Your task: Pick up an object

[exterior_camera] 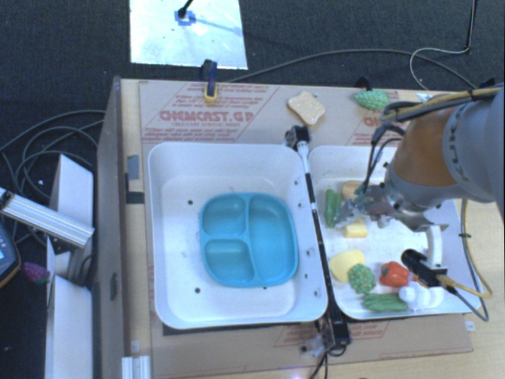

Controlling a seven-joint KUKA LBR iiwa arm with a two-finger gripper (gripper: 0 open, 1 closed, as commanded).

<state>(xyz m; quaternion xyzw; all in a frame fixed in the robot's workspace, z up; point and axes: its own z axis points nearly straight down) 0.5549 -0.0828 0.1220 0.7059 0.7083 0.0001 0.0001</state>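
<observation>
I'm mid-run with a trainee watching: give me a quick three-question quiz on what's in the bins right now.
1. True or false: the blue divided plate lies in the right bin.
2. The gripper hovers over which bin?
A. left bin
B. right bin
3. Fill in: the toy bread slice lies on the ____, behind the bins.

Key: 1 false; 2 B; 3 cardboard.
</observation>
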